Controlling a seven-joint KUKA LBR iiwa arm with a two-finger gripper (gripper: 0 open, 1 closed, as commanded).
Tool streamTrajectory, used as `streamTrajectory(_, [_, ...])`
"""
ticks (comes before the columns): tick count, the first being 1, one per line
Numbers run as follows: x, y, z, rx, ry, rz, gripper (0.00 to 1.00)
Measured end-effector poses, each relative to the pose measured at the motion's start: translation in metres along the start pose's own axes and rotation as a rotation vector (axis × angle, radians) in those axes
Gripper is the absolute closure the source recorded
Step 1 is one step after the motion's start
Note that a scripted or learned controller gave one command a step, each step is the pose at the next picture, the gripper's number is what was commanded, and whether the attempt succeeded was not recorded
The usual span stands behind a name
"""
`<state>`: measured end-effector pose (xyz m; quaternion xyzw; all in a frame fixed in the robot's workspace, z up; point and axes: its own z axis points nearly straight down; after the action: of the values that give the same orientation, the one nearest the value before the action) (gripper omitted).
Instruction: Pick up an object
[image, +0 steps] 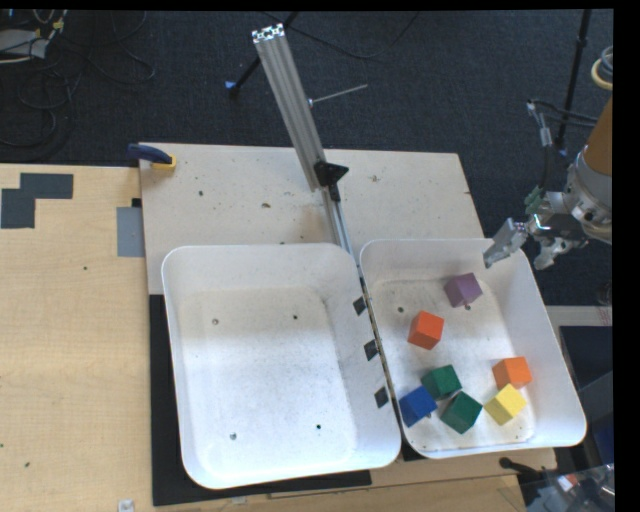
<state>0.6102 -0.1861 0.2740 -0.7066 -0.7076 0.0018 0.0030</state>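
Fingers (503, 243) apart, nothing between them. Gripper (525, 248) up over the far right corner of the right bin (548, 335), hanging just about on the rim line, arm coming in from the right.

Nearest to it: purple cube (462, 290), alone in the far half of the bin, near the gripper but apart from it, bare floor all round. Next, red cube (426, 329), mid-bin, also standing free, room on every side.

Tighter down at the near end. Blue cube (417, 404) hard against the left wall. Green cube (441, 381) just beside it, maybe touching. Second green cube (462, 411) close in on the near side. Yellow cube (506, 404) just beside that one, and orange cube (512, 372) right behind the yellow, apparently touching. Little space between those five.

Count: seven cubes, all in the right bin. Two green; one each of purple, red, orange, yellow, blue.

Left bin (260, 360) alongside, rims meeting down the middle. Slanted metal post (295, 100) rising from the bench (400, 190) behind that seam. Blue clamp (150, 155) at the bench's far left corner.
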Motion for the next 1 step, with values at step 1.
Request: streamTrajectory(1, [0.0002, 0.0008, -0.0025, -0.004, -0.001, -0.002, 0.0])
